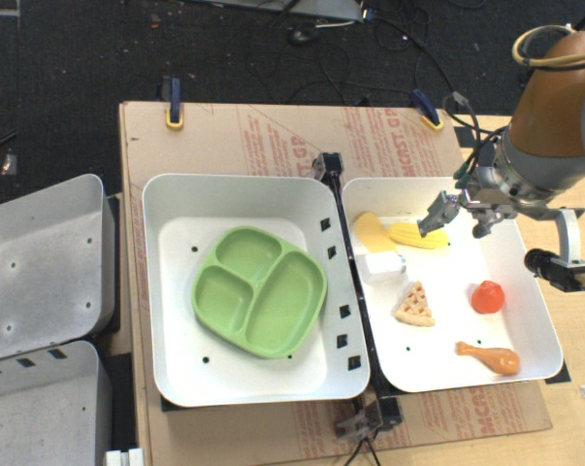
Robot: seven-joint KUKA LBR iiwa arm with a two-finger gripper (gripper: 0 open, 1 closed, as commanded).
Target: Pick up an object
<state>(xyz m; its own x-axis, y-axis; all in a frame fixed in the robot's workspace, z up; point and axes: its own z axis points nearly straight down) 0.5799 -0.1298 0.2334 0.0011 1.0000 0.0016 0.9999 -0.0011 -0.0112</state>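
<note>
My gripper hangs over the back of the right bin, its two dark fingers spread apart with nothing between them. Just left of the left finger lies a yellow banana-like piece, beside a pale yellow wedge. A white block sits below them. A pizza slice lies mid-bin, a red tomato to its right, and an orange chicken drumstick near the front.
The left bin holds a green divided plate. A black clamp strip runs between the bins. Grey trays lie off the bench to the left. Cables hang by the wrist.
</note>
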